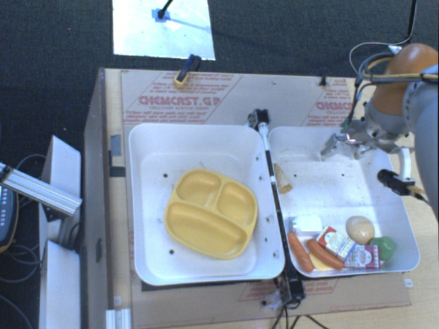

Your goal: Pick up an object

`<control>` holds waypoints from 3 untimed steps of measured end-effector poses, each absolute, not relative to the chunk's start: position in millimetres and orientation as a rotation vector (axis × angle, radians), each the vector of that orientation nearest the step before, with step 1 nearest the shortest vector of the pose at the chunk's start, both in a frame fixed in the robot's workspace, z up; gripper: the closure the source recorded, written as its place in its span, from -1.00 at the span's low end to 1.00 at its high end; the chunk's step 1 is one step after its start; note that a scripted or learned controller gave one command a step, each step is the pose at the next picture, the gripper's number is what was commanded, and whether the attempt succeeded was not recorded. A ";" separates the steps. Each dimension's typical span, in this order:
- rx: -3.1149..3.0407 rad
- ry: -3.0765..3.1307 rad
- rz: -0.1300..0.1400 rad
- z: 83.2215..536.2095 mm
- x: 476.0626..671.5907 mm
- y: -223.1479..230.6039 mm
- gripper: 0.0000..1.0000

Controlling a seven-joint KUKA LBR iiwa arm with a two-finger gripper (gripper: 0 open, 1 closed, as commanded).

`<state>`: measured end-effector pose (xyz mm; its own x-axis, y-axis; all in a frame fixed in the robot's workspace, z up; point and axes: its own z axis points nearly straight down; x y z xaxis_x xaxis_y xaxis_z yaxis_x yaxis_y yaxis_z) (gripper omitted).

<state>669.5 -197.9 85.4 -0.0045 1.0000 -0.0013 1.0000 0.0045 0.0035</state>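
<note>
The grey arm (418, 105) enters at the upper right of the frame, its orange band (405, 74) uppermost near the right edge. Below and left of the band the wrist bends down toward the gripper (343, 142), which sits right of centre in the upper half, pointing left

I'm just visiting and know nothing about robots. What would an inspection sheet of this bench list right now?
Surface: two white bins side by side, left bin and right bin, on a printed board.
Job's things: yellow divided tray in the left bin; two sausages, egg, green ball, small cartons clustered at the right bin's near end.
Clutter: small tan piece by the divider.
Gripper: gripper over the right bin's far edge, holding nothing seen.
Cables: wires at the arm.
Surroundings: dark carpet.
</note>
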 end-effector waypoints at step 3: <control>2.216 2.226 0.004 84.5 544.0 -93.7 -1.00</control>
<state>544.0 -93.7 84.5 -0.0042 1.0000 0.0015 1.0000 0.0042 0.0022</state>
